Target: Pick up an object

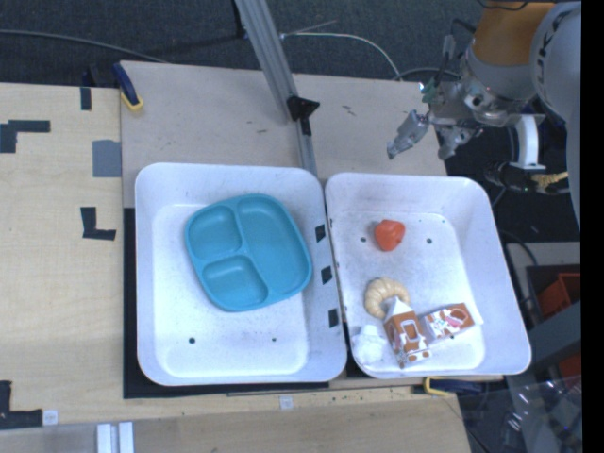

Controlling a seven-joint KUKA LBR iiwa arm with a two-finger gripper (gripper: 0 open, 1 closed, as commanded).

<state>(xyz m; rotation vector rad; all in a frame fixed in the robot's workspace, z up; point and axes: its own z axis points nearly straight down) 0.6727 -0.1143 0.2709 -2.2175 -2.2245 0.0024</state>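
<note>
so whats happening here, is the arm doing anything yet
Not much yet. The grey and orange arm's claw hangs over the bench just beyond the far edge of the right bin, carrying nothing. In that bin lie a small red-orange object, a beige ring-shaped item and a red and white carton near the front. The left bin holds a blue divided plate. Nothing has been picked up so far.
</note>
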